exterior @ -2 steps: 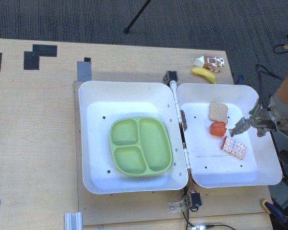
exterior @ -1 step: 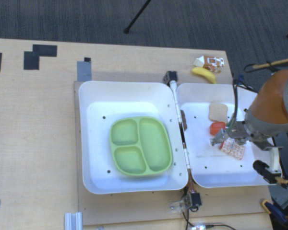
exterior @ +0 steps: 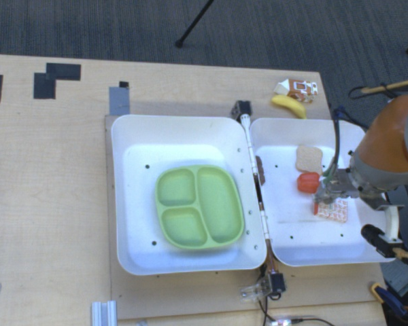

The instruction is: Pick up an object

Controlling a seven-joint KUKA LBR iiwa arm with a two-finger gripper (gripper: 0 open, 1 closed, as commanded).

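Reaching in from the right of the frame, the arm [exterior: 394,145] hangs low over the right bin [exterior: 285,246], the smaller-looking of the two white bins; the left bin [exterior: 132,202] holds a green divided plate [exterior: 198,208] in the centre of the frame and lies well apart from the action. At the arm's tip the gripper [exterior: 328,194] sits over the right-centre of the right bin, its metal end blurred against the white floor, so whether it is spread, closed or clamped on anything cannot be told.

Three candidates cluster at that spot. A flat red-and-white patterned packet [exterior: 334,211] lies directly below the gripper in the frame, touching or just under the tip, and looks the likeliest target. A tan slab like a slice of bread [exterior: 309,158] lies up and to the left. A small red object [exterior: 308,181] sits just beside the gripper to its left.

The move turns on this: the packet lies almost straight beneath, with no clear long axis.
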